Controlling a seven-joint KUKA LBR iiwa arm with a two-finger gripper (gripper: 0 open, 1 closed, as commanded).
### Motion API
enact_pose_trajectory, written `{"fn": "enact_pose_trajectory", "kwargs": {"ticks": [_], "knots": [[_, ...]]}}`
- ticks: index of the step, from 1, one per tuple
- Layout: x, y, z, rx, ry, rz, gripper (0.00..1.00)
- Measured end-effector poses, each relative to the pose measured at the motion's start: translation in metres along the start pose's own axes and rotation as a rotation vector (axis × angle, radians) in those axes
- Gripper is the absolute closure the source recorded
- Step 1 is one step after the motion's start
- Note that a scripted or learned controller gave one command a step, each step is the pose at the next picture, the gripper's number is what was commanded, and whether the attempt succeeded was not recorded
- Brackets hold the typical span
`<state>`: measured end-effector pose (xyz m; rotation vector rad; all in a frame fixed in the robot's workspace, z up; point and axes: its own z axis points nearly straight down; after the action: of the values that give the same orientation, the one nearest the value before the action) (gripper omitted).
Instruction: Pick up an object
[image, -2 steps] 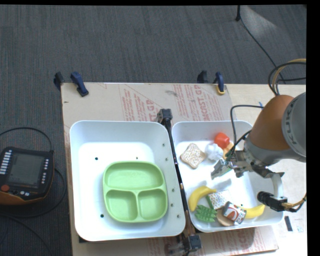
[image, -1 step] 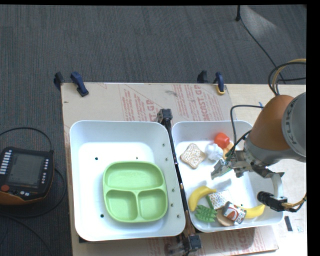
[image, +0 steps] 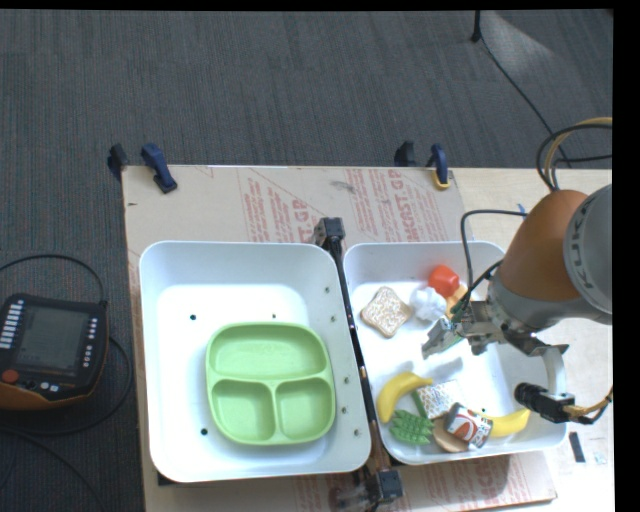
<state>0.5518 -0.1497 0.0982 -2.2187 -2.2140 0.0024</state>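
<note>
The gripper (image: 447, 335) hangs low over the middle of the right bin (image: 372, 262), reached in from three o'clock by the grey arm (image: 560, 270) with its orange band. Whether it is open or closed I cannot tell, and nothing shows as held in it.

Toys lie around it in that bin. A slice of toast (image: 385, 311) lies at about ten o'clock from the gripper, near but apart. A crumpled white lump (image: 428, 301) sits just at twelve o'clock, with a red-orange piece (image: 444, 279) beyond it in the same direction. At seven o'clock lies a yellow banana (image: 398, 392); beside that a small white-and-dark block (image: 436, 398), a green leafy piece (image: 411, 428) and a red-and-white can (image: 464, 427) crowd the bin's six o'clock edge, with a second yellow piece (image: 512, 422) at five o'clock.

The left bin (image: 165, 270) holds a green divided plate (image: 270, 381). Both bins rest on the worktop (image: 270, 200). A control pad (image: 45, 350) lies on the floor at nine o'clock.
</note>
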Motion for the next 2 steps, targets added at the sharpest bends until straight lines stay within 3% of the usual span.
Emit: {"fn": "enact_pose_trajectory", "kwargs": {"ticks": [2], "knots": [[0.0,0.0,0.0,0.0,0.0,0.0,0.0]]}}
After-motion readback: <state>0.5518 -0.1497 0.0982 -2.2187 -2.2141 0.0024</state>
